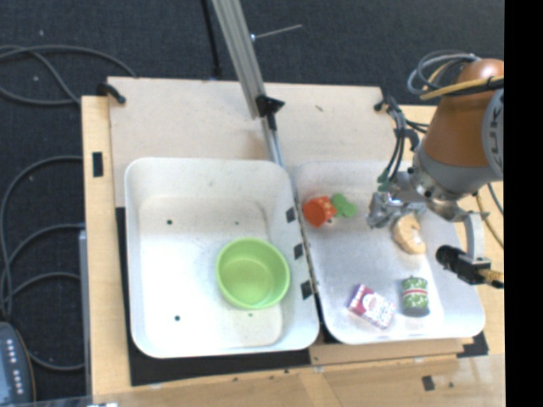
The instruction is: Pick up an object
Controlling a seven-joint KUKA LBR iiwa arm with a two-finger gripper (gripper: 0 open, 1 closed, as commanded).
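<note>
The right bin [339, 329] holds a red and green toy fruit [326, 209] near its left wall, a tan bread-like piece [410, 236], a pink and white box [371, 305] and a small green can [415, 295] near the front. My gripper [383, 212] hangs over the right bin's back middle, between the red fruit and the tan piece and close to the tan piece's left side. Nothing shows between its fingers.
The left bin [161, 227] holds a green bowl [252, 273]. A slanted metal pole [246, 58] rises from the bench's back between the bins. The arm's orange band [462, 134] and cables stand over the right bin's back right corner.
</note>
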